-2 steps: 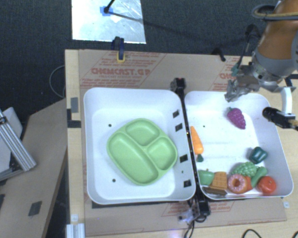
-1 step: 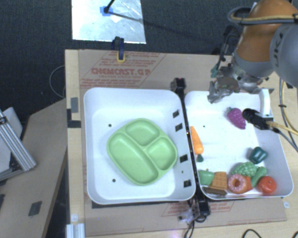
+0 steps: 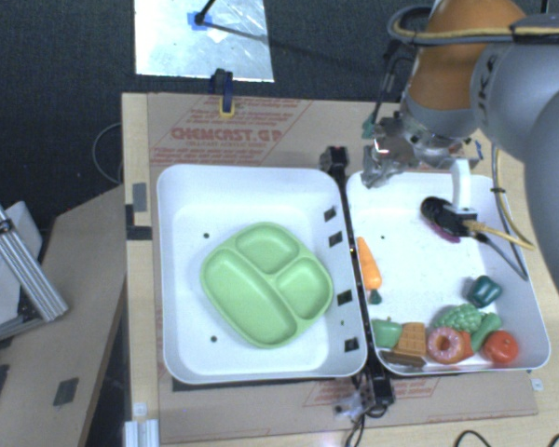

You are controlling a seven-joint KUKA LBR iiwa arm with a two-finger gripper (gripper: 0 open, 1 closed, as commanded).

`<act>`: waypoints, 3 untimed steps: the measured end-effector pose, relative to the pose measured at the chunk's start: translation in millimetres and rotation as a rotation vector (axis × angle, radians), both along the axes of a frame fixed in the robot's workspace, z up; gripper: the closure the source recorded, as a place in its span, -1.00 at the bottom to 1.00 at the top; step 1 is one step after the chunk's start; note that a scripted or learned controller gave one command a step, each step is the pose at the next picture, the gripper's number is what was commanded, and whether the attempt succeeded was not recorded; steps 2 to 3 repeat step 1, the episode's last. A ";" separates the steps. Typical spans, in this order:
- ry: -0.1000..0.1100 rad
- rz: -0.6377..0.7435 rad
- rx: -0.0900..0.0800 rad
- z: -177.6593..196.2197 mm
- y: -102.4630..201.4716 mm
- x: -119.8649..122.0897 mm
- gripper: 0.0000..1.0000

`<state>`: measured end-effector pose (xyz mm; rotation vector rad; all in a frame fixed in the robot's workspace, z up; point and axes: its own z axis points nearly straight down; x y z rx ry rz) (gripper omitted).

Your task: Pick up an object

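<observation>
My gripper (image 3: 384,168) hangs over the far left corner of the right bin (image 3: 405,240), under the orange wrist band. Nothing shows between its fingers. An orange carrot (image 3: 368,263) lies against the bin's left wall, well below the gripper. A dark purple eggplant (image 3: 442,218) rests near the bin's far right side. Along the near edge sit a pink donut (image 3: 444,344), a red tomato (image 3: 501,345), green broccoli (image 3: 464,319), a brown cracker (image 3: 411,341) and a green piece (image 3: 386,331). A dark green pepper (image 3: 484,291) lies at the right wall.
The left bin (image 3: 182,277) holds a green divided plate (image 3: 265,284). A black divider with clips (image 3: 345,250) runs between the bins. The grey arm (image 3: 531,91) fills the upper right. A cable (image 3: 503,238) trails across the right bin's right side.
</observation>
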<state>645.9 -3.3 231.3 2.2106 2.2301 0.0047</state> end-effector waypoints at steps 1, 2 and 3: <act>0.001 0.000 0.001 -10.3 56.6 3.7 1.00; 0.001 0.000 0.001 -10.3 56.6 3.7 1.00; 0.001 0.000 0.001 -10.3 56.6 3.7 1.00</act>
